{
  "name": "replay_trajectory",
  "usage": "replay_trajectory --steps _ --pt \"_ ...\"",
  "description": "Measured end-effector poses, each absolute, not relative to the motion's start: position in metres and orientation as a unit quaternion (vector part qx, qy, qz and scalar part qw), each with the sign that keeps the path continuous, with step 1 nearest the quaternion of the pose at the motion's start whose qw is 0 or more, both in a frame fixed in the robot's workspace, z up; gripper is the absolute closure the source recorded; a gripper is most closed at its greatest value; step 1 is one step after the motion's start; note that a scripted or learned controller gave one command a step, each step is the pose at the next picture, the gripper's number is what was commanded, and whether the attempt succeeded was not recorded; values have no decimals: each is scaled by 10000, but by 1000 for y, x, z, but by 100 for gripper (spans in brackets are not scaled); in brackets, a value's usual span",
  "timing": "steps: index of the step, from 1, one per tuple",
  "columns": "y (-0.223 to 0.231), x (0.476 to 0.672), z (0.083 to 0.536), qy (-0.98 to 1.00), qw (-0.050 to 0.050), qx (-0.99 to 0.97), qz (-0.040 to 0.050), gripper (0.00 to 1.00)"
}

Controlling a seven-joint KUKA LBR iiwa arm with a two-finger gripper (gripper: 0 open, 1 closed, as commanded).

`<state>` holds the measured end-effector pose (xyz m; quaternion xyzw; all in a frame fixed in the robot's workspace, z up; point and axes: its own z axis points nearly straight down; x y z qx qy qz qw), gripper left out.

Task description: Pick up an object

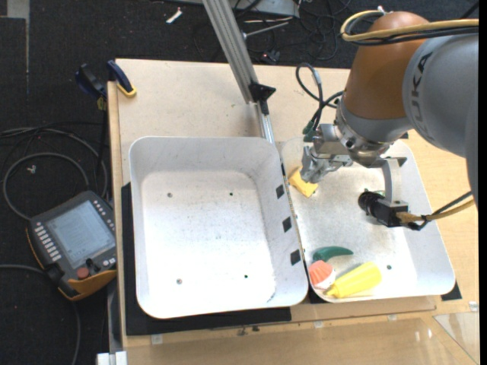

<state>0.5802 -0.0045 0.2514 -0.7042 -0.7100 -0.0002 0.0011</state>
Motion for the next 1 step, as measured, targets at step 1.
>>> replay_trajectory --steps 1 --pt "50 572 252 -7102 10 -7040 -1 100"
